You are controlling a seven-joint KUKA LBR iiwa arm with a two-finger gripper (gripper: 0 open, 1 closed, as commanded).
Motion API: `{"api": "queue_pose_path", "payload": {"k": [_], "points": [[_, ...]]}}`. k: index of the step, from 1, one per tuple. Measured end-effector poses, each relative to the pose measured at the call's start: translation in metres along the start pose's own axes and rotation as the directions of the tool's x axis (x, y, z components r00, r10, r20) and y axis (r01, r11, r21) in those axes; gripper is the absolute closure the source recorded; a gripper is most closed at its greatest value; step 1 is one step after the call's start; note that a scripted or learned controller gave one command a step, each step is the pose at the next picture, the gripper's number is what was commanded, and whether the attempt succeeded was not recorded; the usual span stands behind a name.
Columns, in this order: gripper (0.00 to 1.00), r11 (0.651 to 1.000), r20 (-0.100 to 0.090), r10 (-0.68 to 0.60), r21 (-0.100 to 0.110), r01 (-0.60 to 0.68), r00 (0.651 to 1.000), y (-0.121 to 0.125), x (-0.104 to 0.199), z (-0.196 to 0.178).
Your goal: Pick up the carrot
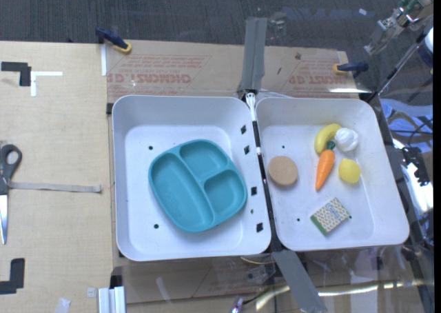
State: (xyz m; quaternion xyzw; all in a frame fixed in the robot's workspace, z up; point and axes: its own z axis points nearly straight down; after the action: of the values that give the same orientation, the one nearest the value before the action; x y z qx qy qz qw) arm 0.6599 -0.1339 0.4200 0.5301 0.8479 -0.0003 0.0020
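Camera view: carrot (324, 168) lies in the right bin (386, 225), touching a banana (326, 136) and a white item (346, 139), beside a lemon (350, 171) and a round cookie (282, 171). A small printed packet (331, 216) sits nearer; its writing is unreadable. Left bin (124, 229) holds a teal divided plate (198, 185). Cardboard (165, 74) lettering is reversed and illegible. Pincer state: cannot tell.

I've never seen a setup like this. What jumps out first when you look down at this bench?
The teal divided plate in the left bin grabs the eye first. Next comes the toy food clustered in the right bin: an orange carrot lying between a banana, a lemon and a round brown cookie.
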Motion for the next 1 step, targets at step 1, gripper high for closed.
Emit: {"api": "queue_pose_path", "payload": {"k": [1], "points": [[1.00,0.995,0.000,0.096,0.001,-0.096,0.995,-0.0174,-0.0355,-0.0054]]}}
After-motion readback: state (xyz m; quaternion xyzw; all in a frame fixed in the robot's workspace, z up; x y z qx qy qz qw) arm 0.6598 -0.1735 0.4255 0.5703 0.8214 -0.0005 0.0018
